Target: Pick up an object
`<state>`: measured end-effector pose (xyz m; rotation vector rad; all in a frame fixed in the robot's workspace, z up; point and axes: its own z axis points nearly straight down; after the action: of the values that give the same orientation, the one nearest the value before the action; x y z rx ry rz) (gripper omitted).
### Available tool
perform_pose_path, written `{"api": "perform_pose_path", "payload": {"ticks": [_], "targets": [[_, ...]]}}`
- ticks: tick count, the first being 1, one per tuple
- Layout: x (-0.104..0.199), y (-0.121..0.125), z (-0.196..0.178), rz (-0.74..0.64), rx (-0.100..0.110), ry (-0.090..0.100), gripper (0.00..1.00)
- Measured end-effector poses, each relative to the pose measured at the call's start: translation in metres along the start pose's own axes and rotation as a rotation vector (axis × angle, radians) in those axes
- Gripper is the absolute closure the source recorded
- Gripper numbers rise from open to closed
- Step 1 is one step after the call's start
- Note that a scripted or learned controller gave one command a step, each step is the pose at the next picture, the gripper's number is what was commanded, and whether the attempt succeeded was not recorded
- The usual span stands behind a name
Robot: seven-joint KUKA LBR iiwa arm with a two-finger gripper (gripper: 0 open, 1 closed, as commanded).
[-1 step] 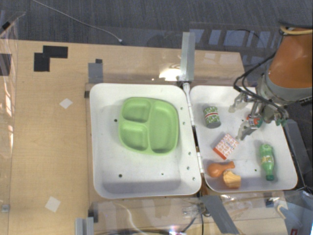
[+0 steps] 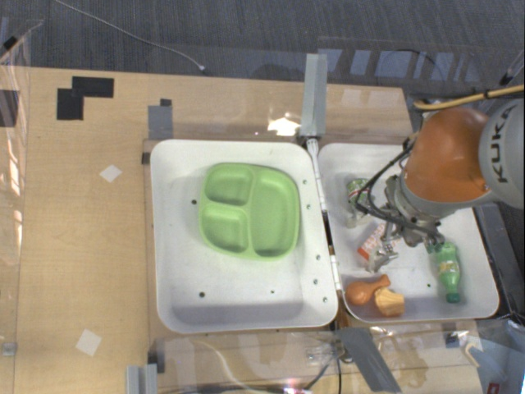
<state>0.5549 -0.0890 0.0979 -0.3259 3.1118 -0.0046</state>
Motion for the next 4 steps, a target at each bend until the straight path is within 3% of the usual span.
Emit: {"api": "perform_pose_path", "payload": {"ticks": [1, 2, 3, 4], "targets": [[-0.003, 0.001, -0.011, -0.007, 0.002, -0.005, 1.0], [0.013, 0.039, -0.09, 0.57, -0.001, 0.003, 1.0], [0.012, 0.134, -0.088, 0.957, -0.001, 0.009, 1.0], [0.03, 0.18, -0.087, 1.311, 0.002, 0.013, 1.0]]}}
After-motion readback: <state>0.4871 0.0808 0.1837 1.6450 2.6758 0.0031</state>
